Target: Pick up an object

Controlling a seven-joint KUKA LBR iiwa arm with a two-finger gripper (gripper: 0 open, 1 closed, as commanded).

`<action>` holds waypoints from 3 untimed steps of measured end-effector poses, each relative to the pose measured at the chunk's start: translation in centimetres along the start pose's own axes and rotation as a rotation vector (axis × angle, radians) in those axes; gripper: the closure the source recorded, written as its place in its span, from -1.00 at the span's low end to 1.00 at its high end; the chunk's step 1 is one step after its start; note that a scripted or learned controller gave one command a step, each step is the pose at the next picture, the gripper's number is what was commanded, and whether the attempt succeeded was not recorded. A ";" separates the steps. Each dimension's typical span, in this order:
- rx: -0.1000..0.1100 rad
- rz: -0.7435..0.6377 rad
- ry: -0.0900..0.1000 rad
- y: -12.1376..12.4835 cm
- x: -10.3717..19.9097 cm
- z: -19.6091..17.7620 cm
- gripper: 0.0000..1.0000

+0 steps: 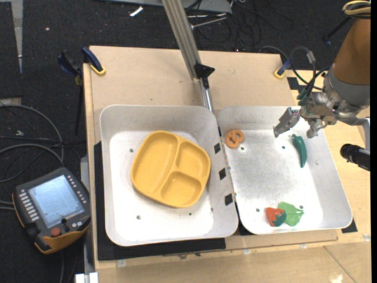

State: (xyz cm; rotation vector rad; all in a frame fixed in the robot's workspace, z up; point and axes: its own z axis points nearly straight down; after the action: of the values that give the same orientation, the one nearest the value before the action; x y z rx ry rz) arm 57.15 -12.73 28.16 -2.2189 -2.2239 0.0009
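In the right bin (330,217), the gripper (300,124) hovers with fingers spread just above a small green pepper (301,150), probably light, smooth and slippery, best pinched across its thicker middle.

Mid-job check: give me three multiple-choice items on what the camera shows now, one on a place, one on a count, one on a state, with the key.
1. Where does the yellow divided plate lie?
A. left bin
B. right bin
C. on the bare bench

2. How many things lie in the right bin?
A. one
B. three
C. five

3. How do the gripper's jaws stand?
A. shut on the pretzel
B. shut on the plate
C. open, holding nothing

Key:
1 A: the yellow divided plate sits in the left bin.
2 B: the right bin holds an orange pretzel, a green pepper and a red-and-green toy.
3 C: the gripper hangs over the right bin's far end, jaws spread, nothing between them.
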 end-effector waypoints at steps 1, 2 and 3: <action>0.000 0.001 0.000 0.0 0.0 0.0 -1.00; 0.004 0.002 0.000 -0.3 0.4 4.4 -1.00; 0.005 0.003 0.001 -1.3 0.4 9.3 -1.00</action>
State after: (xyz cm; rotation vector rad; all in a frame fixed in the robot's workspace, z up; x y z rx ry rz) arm 55.88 -12.36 18.87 -2.2193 -2.2177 0.0056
